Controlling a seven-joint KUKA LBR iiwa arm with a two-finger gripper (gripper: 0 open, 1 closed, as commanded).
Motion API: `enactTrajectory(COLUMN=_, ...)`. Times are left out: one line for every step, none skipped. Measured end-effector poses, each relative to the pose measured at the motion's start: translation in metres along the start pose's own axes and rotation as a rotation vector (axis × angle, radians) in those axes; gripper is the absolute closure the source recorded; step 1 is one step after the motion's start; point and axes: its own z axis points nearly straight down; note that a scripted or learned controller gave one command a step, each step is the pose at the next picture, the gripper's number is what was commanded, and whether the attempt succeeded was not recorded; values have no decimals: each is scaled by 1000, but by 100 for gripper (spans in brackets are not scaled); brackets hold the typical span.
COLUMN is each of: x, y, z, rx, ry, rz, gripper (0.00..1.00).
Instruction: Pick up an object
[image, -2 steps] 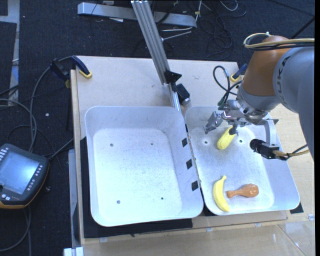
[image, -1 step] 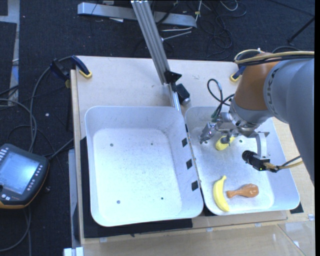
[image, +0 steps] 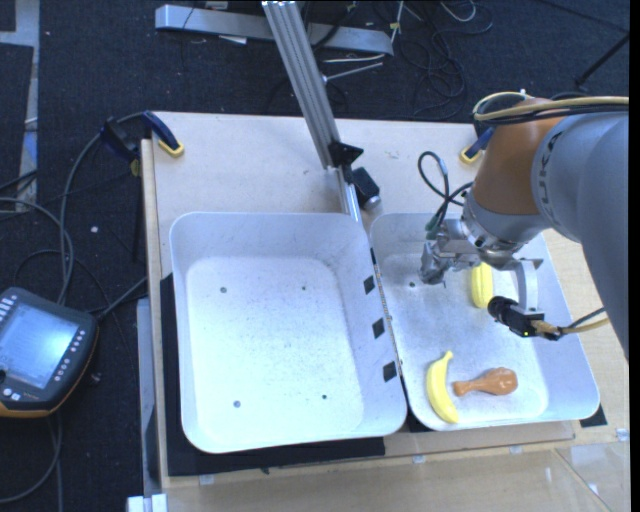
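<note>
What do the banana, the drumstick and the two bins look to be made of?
The banana looks like moulded plastic: even yellow, slight sheen, so probably a toy. The drumstick also looks plastic, with uniform orange-brown colour and a smooth rounded shape. The left bin and right bin appear to be thin matte white plastic with rounded corners and dark speckles; painted metal cannot be ruled out.

High fixed camera, slanting down, both bins (image: 190, 235)

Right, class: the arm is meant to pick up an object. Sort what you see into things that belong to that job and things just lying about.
Belongs to the job:
gripper
right bin
banana
chicken drumstick toy
yellow object beside the gripper

Just lying about:
left bin
handheld control pendant
floor cables
</note>
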Motion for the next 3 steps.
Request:
enactTrajectory(x=-8, y=5, z=-47, rx=-3, ry=0, rz=0, gripper=100)
enactTrajectory(x=-8, y=5, z=-96, rx=-3, ry=0, rz=0, gripper=100)
enactTrajectory(x=45, y=15, z=-88, rx=2, ry=1, rz=-4, gripper=100)
